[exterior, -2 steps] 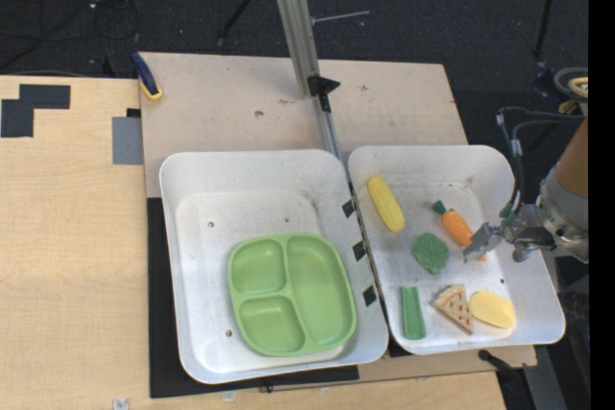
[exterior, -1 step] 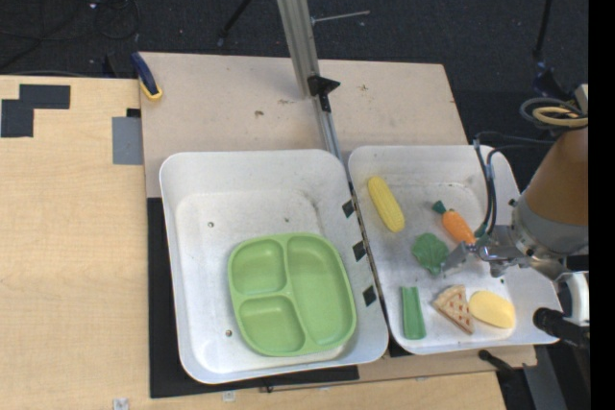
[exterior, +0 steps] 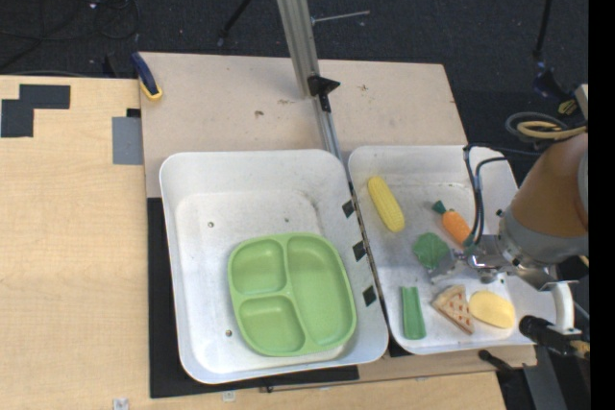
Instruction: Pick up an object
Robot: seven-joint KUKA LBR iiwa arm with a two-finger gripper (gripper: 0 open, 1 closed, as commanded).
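Claw (exterior: pixel 459 266) sits low beside the broccoli (exterior: pixel 431 250) in the right bin (exterior: pixel 415 160), finger spacing impossible to tell.

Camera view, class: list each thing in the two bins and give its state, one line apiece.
Green divided plate: flat in left bin, compartments bare.
Corn cob: lying in right bin.
Carrot: lying by the arm.
Broccoli: beside the gripper.
Green stick: lying flat.
Pizza slice: flat, touching yellow piece.
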